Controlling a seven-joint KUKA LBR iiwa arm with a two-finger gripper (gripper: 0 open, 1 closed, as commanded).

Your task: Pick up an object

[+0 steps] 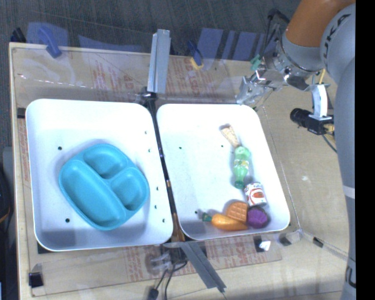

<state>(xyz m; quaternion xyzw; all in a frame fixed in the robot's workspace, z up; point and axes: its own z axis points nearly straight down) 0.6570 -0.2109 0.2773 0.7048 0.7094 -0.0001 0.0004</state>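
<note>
I see my metal two-finger gripper [253,87] hovering with fingers spread and nothing between them above the right shallow white bin's [194,167] far corner, the green plastic bottle [241,164] lying well below the fingertips, apart from them.

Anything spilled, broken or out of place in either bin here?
Nothing stands out. The blue divided tray lies flat in the left bin. The small toy items, including the green bottle and purple piece, crowd the right bin's near right corner, all inside it.
</note>
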